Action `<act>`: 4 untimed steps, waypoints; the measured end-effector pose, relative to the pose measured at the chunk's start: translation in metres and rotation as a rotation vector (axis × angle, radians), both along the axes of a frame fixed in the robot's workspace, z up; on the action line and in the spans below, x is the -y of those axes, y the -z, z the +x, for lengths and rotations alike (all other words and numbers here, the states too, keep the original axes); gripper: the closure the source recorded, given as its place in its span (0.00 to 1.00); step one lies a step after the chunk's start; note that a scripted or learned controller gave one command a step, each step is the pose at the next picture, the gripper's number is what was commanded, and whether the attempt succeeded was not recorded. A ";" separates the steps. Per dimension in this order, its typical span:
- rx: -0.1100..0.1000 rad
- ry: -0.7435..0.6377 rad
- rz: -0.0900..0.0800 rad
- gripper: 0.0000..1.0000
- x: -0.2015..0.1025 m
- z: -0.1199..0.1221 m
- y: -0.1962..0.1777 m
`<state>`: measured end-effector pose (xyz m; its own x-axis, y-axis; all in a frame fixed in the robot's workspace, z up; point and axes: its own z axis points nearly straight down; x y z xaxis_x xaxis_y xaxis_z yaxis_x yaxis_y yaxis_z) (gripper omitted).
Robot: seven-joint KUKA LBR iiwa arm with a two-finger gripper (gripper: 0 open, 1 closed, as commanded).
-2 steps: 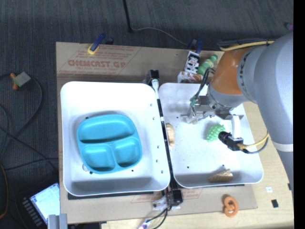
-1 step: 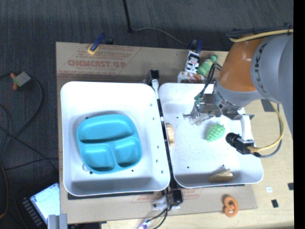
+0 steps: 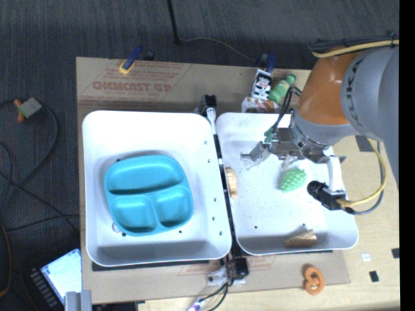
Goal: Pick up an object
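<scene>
In left bin (image 3: 97, 173): blue tray (image 3: 149, 195) | right bin (image 3: 259, 235): green toy (image 3: 292, 179), perhaps bread (image 3: 301, 240)

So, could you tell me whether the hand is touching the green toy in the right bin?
Apart. The camera view shows bare white bin floor between the hand and the green toy.

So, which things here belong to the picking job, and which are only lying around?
Belonging to the job:
- pincer, over the right bin
- green bumpy object in that bin
- brown piece by its near rim
- tan piece at its left wall

Lying about:
- blue divided tray in the left bin
- orange ring on the bench
- blue clamp
</scene>
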<state>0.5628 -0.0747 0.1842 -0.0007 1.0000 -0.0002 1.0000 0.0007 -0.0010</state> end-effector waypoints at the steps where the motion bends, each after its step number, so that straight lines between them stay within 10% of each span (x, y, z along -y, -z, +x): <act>1: 0.007 0.002 -0.002 0.00 0.051 -0.001 0.096; 2: 0.000 0.002 -0.001 0.00 0.082 -0.026 0.071; 3: -0.001 0.002 0.000 1.00 0.082 -0.026 0.062; 4: 0.003 -0.002 -0.002 1.00 0.060 0.106 0.034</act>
